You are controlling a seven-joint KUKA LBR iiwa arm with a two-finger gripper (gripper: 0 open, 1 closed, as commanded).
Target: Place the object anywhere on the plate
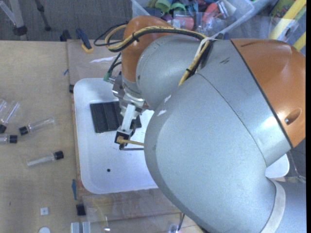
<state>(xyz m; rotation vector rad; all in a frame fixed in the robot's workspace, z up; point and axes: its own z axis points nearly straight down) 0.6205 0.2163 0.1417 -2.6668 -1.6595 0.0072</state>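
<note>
The tool [122,141] hangs over the white bin [92,178] (near a dark pad [103,116]).

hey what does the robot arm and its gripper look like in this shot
The arm is bulky, rounded and glossy grey, with orange sections at the wrist and upper right. Yellow and black cables loop over its top. The gripper is slim, white and grey, with dark tips.

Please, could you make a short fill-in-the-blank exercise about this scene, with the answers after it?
1. The gripper hangs over the white bin, beside a flat ____ object with ridges.
2. The arm is grey with ____ parts.
3. Small clear vials with black caps lie on the wooden bench, to the ____ of the bin in the camera view.

Answers: black; orange; left
</note>
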